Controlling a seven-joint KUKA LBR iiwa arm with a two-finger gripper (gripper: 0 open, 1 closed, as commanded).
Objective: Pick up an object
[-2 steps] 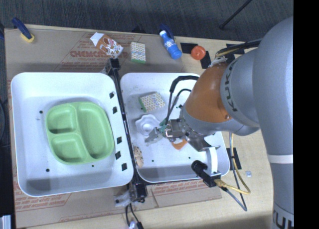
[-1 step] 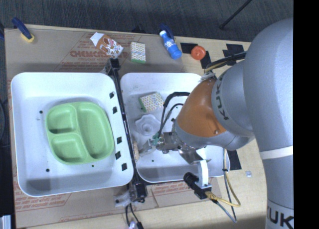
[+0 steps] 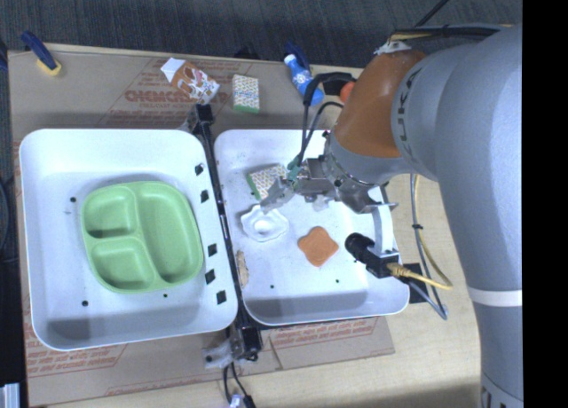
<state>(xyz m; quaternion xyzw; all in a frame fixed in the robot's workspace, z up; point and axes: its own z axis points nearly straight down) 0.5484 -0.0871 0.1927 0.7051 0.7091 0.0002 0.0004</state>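
The right bin (image 3: 355,304) holds three things. A white crumpled piece (image 3: 264,224) lies left of centre, an orange flat piece (image 3: 318,246) sits to its right, and a green-and-white packet (image 3: 264,177) rests farther back. My gripper (image 3: 280,192) reaches in from the right and hovers low between the packet and the white piece, just above the white piece's upper edge. Nothing is visibly held between its tips.
The left bin (image 3: 44,247) carries a green divided plate (image 3: 140,235). Behind the bins on the cardboard lie a small snack packet (image 3: 190,81), a green-white sachet (image 3: 246,93) and a blue clamp (image 3: 299,70). The arm covers the right bin's back right corner.
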